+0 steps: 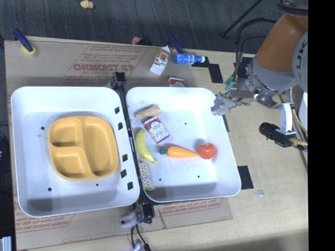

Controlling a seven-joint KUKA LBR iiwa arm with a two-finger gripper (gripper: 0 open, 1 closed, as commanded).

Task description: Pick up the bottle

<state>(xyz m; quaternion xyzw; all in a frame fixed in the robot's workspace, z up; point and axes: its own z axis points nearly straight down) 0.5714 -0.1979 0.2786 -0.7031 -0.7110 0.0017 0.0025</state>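
While the arm hangs over the right bin's far right rim, the bottle waits outside both bins.

From where I stand, the blue bottle (187, 59) lies on its side on the table near the far edge, just beyond the right bin (230, 177), beside one small carton (160, 60). The gripper (224, 103) hovers at that bin's far right corner; whether its fingers are parted or clenched I cannot tell. It would do well to travel past the rim and come down across the bottle's body. Counted: two bins, one yellow tray (84, 146), one banana (142, 147), one carrot (180, 152), one tomato (207, 150).
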